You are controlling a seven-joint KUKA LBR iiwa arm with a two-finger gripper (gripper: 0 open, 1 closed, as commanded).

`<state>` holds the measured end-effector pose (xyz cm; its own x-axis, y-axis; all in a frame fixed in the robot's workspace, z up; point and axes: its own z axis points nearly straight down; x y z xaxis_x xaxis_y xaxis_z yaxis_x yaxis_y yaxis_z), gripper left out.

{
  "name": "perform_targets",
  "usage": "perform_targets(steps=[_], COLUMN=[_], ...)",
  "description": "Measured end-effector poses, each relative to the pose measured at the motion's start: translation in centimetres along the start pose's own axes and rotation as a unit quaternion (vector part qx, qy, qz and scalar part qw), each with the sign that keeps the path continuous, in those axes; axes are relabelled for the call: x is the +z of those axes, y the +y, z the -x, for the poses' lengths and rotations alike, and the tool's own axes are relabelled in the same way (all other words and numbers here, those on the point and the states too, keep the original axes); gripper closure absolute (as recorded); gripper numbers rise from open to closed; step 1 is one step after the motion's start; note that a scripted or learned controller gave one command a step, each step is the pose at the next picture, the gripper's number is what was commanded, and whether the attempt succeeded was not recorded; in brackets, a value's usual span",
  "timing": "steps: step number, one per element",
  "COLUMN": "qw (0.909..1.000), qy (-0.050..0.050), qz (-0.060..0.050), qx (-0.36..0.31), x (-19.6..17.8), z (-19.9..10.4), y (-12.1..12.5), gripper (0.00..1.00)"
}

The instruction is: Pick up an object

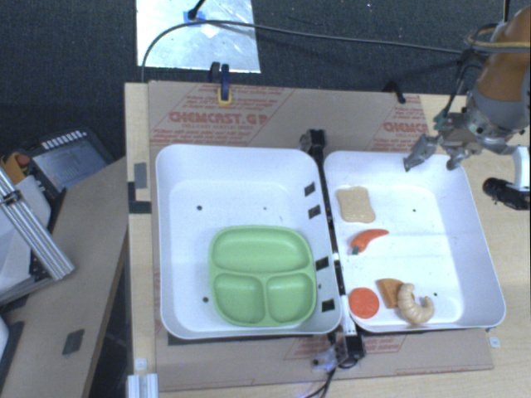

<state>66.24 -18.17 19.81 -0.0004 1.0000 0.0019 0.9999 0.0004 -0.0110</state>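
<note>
White bins: two shallow bins side by side; left bin (178, 222), right bin (465, 247), touching along a black-clipped centre seam.
Gripper: gripper (435, 155) hovers over the right bin's far rim, fingers spread apart, nothing between them.
Toast slice: tan slice (355, 204) near the right bin's left wall, far half.
Chili pepper: red-orange pepper (367, 239) just below the slice.
Near-edge group: red disc (363, 303), orange wedge (389, 290) and beige shrimp-shaped piece (414, 303), close together by the near rim.
Open room: right half of the right bin floor is bare.
Left bin contents: green three-compartment plate (262, 274), set toward the near right corner.
</note>
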Motion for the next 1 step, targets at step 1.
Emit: perform_targets(steps=[1], qw=[1.0000], qy=[-0.001], qz=[0.006], qx=[-0.001], x=[-0.95], z=[-0.07], y=[0.25], gripper=[0.00])
